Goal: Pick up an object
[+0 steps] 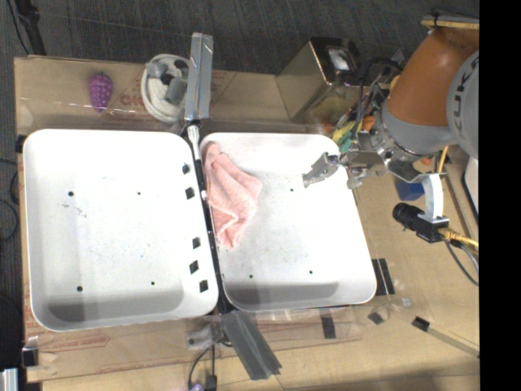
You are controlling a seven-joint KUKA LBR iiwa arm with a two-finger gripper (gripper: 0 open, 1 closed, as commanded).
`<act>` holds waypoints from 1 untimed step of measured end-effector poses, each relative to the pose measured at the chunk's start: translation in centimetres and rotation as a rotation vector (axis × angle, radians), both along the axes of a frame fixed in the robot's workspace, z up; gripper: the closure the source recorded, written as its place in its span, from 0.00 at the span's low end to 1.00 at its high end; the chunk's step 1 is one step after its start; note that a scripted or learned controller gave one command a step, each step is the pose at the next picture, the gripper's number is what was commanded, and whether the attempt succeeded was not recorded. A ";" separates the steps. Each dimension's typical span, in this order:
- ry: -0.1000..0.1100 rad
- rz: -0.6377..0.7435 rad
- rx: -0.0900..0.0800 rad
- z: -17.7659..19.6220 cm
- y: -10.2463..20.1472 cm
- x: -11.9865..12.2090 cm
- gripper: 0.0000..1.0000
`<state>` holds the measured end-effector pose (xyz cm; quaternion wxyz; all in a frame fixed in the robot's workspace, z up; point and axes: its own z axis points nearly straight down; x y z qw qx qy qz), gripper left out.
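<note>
We see the pink cloth [230, 195] lying crumpled against the left wall of the right bin [358, 255], not yet lifted. Our gripper [319, 171] hangs over that bin's upper right part, well apart from the cloth, carrying nothing; so the whole pick remains.

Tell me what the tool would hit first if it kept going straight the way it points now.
Probably the pink cloth. The tool points left across the right bin, with bare white floor between them. Its height is unclear, so it might touch the bin floor first or pass over the cloth.
</note>
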<state>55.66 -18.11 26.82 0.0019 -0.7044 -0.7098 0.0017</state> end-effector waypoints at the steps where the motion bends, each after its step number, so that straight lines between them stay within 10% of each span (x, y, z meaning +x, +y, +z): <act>1: 0.000 0.089 -0.001 -9.1 5.4 6.9 0.00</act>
